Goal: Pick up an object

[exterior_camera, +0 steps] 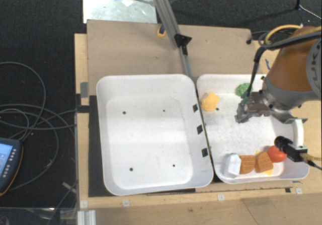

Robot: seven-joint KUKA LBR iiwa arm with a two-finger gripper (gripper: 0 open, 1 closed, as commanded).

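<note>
My gripper [242,116] hangs low over the middle of the right bin [229,138], with the orange-banded wrist above it to the right. A green object [244,89] lies just behind it near the bin's far wall. A yellow object [210,101] rests to its left, close to the bin's left wall. Along the near wall sit a white object [232,164], two orange waffle-like pieces [255,163] and a red object [276,154]. Nothing shows between the fingers.
The left bin [151,133] stands beside the right one, with black clips along their shared edge. A grey pole [168,15] slants over the bench from the back. A black part with a white bracket [291,147] overhangs the right bin's near right corner.
</note>
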